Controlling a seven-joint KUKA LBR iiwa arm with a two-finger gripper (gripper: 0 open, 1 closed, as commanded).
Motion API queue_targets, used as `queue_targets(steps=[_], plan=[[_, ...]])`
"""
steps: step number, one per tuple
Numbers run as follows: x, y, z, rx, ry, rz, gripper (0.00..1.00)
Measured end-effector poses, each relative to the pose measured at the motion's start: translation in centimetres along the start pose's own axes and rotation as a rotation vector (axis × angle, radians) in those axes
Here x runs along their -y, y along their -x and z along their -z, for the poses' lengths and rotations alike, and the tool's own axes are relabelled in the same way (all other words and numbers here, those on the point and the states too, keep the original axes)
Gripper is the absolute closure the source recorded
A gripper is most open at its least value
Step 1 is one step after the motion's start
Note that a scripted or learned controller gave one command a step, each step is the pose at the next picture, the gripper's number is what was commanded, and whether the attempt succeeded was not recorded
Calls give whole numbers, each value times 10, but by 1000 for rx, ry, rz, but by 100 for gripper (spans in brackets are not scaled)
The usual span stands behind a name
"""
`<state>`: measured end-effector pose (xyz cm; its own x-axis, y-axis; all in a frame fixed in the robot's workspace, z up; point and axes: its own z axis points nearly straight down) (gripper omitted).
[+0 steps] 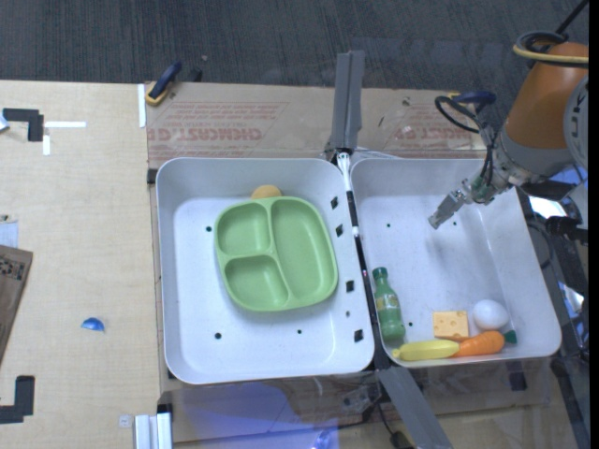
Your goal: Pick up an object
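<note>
red "chemcast" print, upside down, cardboard (234, 120)

bins (187, 344): smooth white plastic | tray (277, 253): matt green plastic | bench (75, 251): pale wood

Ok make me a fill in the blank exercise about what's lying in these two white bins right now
1. The green three-compartment plastic plate lies in the ____ white bin.
2. The small green bottle lies against the right white bin's ____ wall.
3. The white egg lies just above the ____ carrot.
4. Between the bottle and the egg lies a yellow block of ____.

Missing words: left; left; orange; cheese
</note>
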<state>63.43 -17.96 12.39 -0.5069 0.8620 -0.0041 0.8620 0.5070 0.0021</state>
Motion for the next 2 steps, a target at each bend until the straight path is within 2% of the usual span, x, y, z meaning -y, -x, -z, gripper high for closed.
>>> queue_targets(steps=[1, 2], plan=[[0, 0, 0, 0, 0, 0, 0], [0, -57, -32, -4, 0, 468, 0]])
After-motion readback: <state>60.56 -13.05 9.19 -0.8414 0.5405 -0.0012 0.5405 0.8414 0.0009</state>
